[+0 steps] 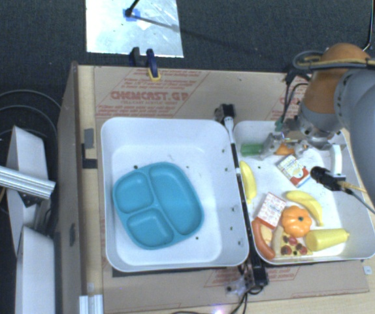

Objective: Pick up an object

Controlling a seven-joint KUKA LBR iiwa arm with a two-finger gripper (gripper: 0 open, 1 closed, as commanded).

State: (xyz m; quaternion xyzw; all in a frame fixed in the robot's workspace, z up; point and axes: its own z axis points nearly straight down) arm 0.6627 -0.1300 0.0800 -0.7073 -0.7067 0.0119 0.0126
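My gripper point(284, 140) hangs low over the back of the right bin point(364, 231), reaching in from the right. Right under it lie a small orange thing point(284, 150) and a green block point(251, 150) to its left. A red and white packet point(293, 169) sits just in front of the gripper. Further forward I see a banana point(306, 203), an orange pumpkin point(296, 220), a yellow cylinder point(326, 239), a red and white card point(272, 208), a red sausage point(260, 235) and a pizza slice point(289, 245). Another yellow fruit point(247, 178) lies along the bin's left wall.
The left bin point(119, 142) holds a blue divided plate point(157, 203). The two bins meet at a ridge point(238, 188) down the middle. The grey arm point(360, 103) covers the bench's right rear corner.
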